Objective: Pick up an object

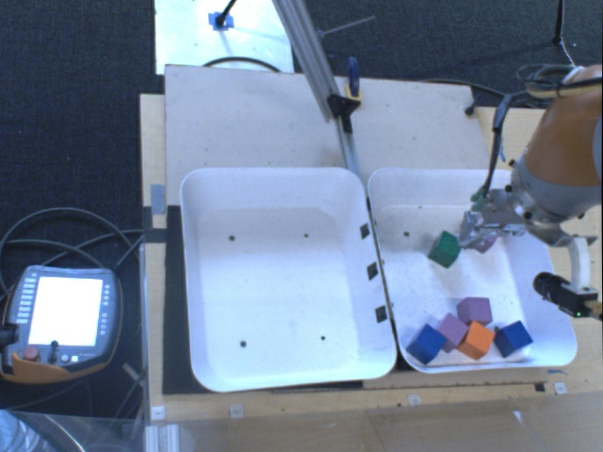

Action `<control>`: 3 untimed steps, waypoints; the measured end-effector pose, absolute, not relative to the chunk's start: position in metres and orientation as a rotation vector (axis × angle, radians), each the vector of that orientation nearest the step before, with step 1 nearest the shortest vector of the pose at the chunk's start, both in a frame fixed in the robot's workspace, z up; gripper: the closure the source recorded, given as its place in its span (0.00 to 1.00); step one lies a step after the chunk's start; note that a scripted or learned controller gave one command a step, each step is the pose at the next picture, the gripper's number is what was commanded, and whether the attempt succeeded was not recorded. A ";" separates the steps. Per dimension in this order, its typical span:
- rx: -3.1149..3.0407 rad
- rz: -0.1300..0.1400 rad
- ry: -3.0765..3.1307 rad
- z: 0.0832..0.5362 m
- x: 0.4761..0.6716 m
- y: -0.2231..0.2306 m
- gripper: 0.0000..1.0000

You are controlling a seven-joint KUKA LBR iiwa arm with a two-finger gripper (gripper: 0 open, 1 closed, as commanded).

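Wooden bench (254, 111) on dark carpet; teach pendant (61, 323) on the floor at left. Left bin (203, 252) beside right bin (415, 191). Gripper (482, 229) near the right bin's far right edge, grip state cannot be told. Green cube (445, 249) just beside it; purple piece (484, 243) beneath. Five cubes (468, 330) cluster along the near edge.

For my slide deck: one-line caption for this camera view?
Gripper over the right bin, beside a green cube; five more cubes lie near its front edge.
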State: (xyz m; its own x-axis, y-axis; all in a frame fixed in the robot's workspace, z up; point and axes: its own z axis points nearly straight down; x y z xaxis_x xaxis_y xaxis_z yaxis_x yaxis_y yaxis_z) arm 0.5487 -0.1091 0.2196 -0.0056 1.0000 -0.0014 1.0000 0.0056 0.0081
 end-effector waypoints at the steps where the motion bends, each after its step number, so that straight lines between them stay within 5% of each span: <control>1: 2.214 0.004 2.224 0.242 0.550 -0.109 1.00; 3: 2.208 0.007 2.233 0.255 0.597 -0.007 1.00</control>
State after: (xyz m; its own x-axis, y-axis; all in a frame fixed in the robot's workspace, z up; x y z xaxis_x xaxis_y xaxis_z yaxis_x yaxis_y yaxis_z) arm 0.5973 -0.0075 0.2547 -0.0109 0.9999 0.0021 0.9999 0.0109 0.0042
